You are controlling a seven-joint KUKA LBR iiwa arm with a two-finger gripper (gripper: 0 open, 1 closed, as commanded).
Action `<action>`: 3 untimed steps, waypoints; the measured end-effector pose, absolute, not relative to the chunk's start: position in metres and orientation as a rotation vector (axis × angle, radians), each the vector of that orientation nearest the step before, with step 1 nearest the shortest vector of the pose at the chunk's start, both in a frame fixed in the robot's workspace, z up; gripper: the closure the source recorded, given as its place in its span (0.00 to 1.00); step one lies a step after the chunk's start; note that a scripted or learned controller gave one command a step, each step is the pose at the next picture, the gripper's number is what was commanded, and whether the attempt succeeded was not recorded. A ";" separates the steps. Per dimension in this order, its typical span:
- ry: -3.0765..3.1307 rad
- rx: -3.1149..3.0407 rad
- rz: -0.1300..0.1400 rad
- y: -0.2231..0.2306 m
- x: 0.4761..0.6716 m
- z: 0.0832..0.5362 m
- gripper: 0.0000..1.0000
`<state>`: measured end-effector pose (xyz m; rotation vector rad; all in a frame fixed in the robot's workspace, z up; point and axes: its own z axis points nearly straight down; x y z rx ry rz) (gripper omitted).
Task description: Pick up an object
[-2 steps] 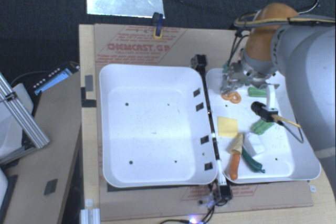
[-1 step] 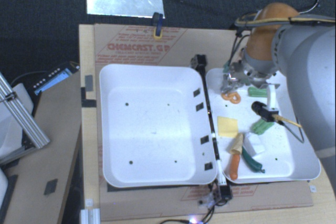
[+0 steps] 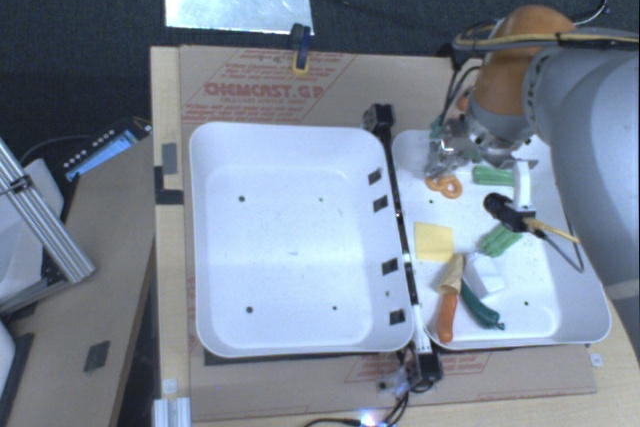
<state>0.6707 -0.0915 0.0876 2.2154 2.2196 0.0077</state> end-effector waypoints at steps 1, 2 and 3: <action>2.223 2.215 0.004 -0.089 0.669 0.109 1.00; 2.223 2.213 0.003 -0.084 0.670 0.086 1.00; 2.218 2.202 0.021 -0.071 0.671 0.353 1.00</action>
